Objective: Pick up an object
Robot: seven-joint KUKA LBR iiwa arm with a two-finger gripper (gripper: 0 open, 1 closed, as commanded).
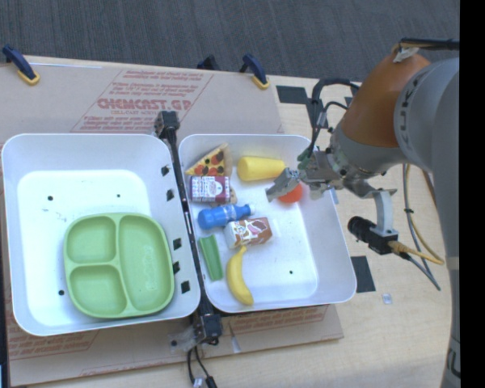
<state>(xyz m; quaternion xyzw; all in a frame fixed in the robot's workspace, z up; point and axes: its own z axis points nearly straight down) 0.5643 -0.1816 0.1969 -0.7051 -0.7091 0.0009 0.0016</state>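
My gripper (pixel 284 186) hangs over the right bin (pixel 327 257), near its right wall, on the grey arm with the orange band. A small red-orange object (pixel 291 195) shows between its fingers, which are shut on it. Further left in the same bin lie a yellow lemon-shaped piece (pixel 259 167), a pizza slice (pixel 209 162), a red-and-white carton (pixel 209 187), a blue bottle (pixel 222 214), a brown snack packet (pixel 250 231), a green stick (pixel 211 258) and a banana (pixel 238 276).
The left bin (pixel 32 192) holds a green divided plate (pixel 118 263). A black divider with clips (pixel 178 208) runs between the bins. Cardboard (pixel 137 99) lies behind them. The front right floor of the right bin is bare white.
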